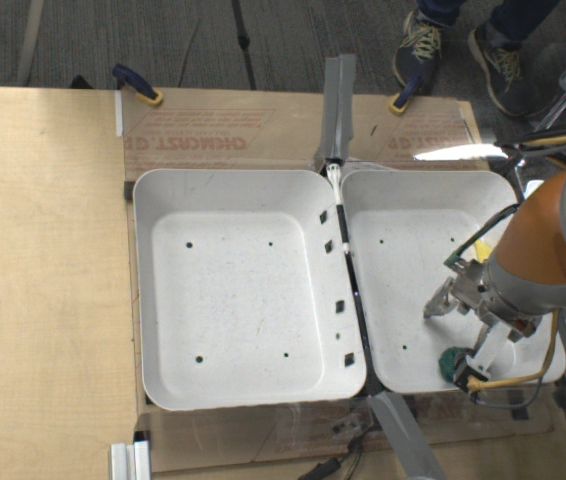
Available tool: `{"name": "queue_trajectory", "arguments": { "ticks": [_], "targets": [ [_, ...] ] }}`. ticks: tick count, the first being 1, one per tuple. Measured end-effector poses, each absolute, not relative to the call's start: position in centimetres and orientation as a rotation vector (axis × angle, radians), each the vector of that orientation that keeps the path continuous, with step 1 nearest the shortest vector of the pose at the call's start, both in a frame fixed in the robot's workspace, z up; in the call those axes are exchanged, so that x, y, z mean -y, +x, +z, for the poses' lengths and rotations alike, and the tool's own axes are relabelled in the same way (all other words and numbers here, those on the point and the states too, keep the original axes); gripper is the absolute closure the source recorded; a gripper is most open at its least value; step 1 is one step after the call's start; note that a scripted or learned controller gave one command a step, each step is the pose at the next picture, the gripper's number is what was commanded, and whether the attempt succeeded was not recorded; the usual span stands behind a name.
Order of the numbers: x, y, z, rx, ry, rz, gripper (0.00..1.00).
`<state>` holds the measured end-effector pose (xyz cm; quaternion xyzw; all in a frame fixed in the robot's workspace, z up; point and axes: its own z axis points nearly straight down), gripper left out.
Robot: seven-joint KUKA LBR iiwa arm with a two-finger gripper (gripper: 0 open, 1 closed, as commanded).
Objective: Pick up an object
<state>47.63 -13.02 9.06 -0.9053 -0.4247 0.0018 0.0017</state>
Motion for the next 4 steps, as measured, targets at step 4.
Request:
{"name": "queue_trajectory", "arguments": {
  "ticks": [4],
  "targets": [
    [9.7, 47.6, 9.0, 1.065, -2.952, 0.007, 0.0]
  ]
}}
